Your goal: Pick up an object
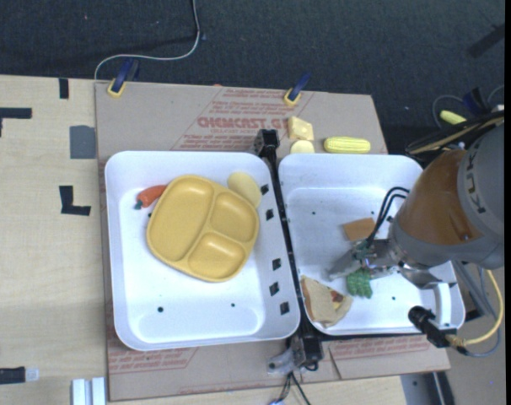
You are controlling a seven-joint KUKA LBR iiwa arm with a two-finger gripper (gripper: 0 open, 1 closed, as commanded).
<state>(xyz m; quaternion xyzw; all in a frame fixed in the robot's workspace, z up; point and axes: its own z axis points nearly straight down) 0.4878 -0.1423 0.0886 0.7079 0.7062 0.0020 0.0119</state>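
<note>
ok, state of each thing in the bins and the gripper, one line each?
yellow divided plate: upright, tilted across left bin, compartments bare
carrot: lying flat, partly under the plate
potato: at plate's rim
sandwich: flat, right bin
broccoli: by the gripper
gripper: low in right bin

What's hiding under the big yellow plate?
An orange-red thing pokes out from under the yellow plate's left edge, and a pale yellow piece sits at its top right. The plate covers whatever else lies beneath.

Jaws (350, 264) over green toy (359, 284)
</note>
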